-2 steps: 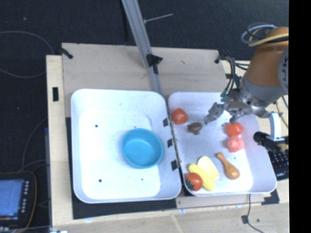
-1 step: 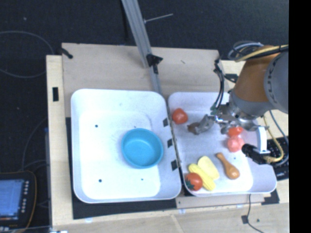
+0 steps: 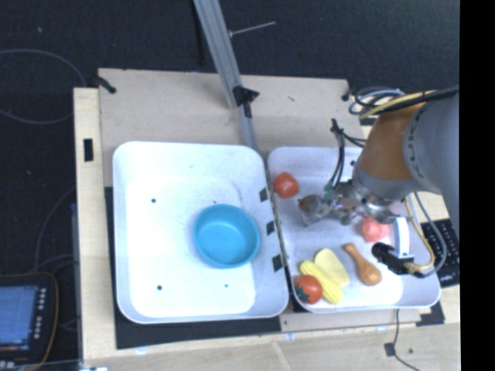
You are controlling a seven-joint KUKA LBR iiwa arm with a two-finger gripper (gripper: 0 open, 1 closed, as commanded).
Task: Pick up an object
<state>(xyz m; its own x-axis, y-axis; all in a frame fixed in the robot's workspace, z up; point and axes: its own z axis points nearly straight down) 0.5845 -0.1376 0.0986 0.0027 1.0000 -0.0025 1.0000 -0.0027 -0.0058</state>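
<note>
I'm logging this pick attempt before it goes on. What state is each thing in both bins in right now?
Blue bowl: upright in the left bin.
Upper tomato: loose, right bin.
Lower tomato: touching the corn.
Yellow piece: lying flat.
Brown drumstick: lying flat.
Pink item: partly hidden by the arm.
End effector: low in the right bin.

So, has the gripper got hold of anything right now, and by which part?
Cannot be told. The gripper is low in the right bin, near the red tomato, but the view is too blurred to show anything in its grasp.
</note>
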